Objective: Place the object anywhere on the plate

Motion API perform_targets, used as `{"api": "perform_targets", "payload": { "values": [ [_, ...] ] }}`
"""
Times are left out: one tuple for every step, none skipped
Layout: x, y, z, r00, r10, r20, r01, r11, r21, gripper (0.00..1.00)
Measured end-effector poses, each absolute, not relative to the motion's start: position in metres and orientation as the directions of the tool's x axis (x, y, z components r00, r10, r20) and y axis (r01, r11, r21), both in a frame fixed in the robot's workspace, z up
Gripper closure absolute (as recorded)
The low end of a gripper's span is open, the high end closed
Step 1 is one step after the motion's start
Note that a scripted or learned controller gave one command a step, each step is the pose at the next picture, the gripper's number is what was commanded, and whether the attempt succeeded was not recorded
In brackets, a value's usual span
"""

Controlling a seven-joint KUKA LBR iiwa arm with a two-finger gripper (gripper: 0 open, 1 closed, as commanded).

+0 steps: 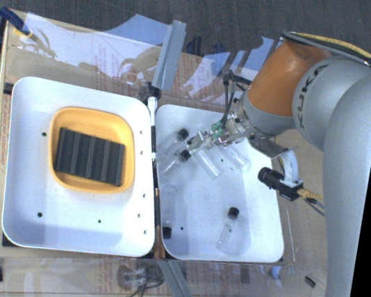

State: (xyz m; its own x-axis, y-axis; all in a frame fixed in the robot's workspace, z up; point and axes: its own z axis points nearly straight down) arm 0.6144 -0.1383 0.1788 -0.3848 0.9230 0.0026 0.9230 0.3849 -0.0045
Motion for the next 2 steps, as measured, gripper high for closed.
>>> {"api": "perform_targets", "payload": {
  "values": [
    [0.592,-0.092,0.207,-0.428,0.904,0.002,0.904,0.428,-0.003,1.00],
    [0.601,-0.052,0.216,-0.511,0.860,0.000,0.860,0.511,-0.002,1.00]
  ]
}}
